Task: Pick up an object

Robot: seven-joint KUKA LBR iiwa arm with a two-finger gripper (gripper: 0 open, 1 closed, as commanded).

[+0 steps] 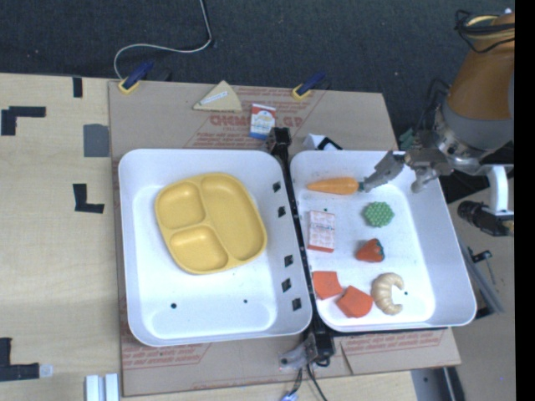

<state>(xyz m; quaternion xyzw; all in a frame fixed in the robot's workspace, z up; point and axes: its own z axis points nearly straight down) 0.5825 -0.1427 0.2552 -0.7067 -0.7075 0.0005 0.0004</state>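
A: Where is the gripper [399,172]?

B: Over the upper right corner of the right bin [443,249], below the grey and orange arm [481,82]. Its two fingers [378,172] are spread apart, released, with nothing between them. One finger points down-left, its tip just beside the green end of the carrot [333,186]; whether it touches cannot be told.

A: What lies in the right bin?

B: The carrot lies flat near the top edge, orange body to the left. Below and right of it sits a green ball [379,215]. Under that is a strawberry [369,250]. A small printed packet [321,230] lies near the left wall. Along the lower edge are two orange blocks [326,284] [355,302], touching or nearly so, and a croissant [389,293] just to their right.

A: And the left bin [142,249]?

B: It holds a yellow tray [209,221] with three compartments, set in the upper half and turned at a slant.

A: Anything outside the bins?

B: Both bins rest on a cardboard sheet [351,111]. On it, above the bins, lie a wedge [220,97] and a small red and white carton [262,121]. A thin cable [167,48] loops across the dark floor above.
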